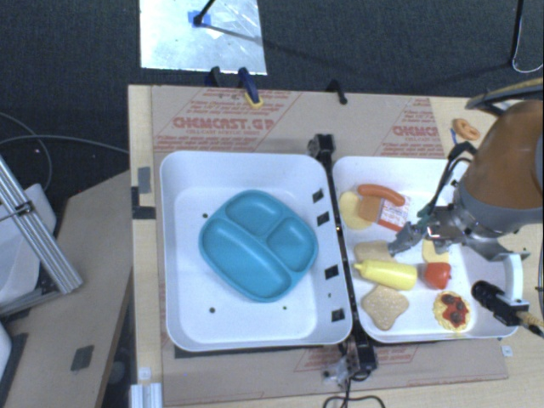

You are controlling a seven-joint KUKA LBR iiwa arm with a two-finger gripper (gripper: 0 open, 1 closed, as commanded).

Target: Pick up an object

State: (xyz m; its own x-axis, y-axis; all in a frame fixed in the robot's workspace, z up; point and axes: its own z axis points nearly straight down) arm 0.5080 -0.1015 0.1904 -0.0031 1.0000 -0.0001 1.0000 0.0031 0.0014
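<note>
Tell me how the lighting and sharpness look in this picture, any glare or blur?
Camera view: even, soft light, faint shadows inside the bins; bright glare on the foil sheet at the top; the blue plate and toy food look fairly sharp; the arm at right is slightly soft.

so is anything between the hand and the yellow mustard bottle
Nothing visible does. The hand hovers just above the yellow mustard bottle in the right bin, with a beige piece beside it, not between them.

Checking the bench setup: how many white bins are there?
2. The left bin holds a blue divided plate; the right bin holds the toy food, with the gripper over it.
</note>
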